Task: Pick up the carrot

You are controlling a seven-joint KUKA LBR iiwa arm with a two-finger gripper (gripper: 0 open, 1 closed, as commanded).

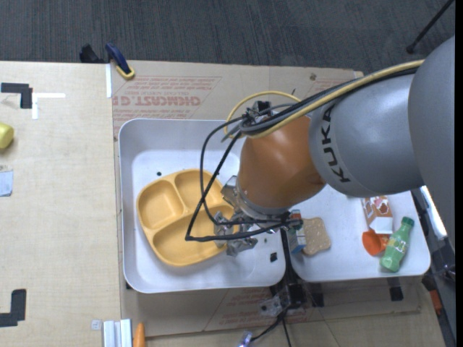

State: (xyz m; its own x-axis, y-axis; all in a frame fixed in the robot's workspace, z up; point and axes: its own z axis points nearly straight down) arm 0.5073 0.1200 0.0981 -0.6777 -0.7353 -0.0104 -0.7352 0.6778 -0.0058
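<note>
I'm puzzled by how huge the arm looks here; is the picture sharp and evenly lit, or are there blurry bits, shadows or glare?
Camera view: light is even and soft, with no strong glare on the left white bin; the arm looms large and slightly soft, being nearest the lens; it darkens the bin floor beside the yellow tray; the green bottle and toast slice look reasonably crisp.

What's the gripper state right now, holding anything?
Gripper: cannot be told; it sits low over the edge of the yellow divided plastic plate in the left white bin, with nothing visibly held.
</note>
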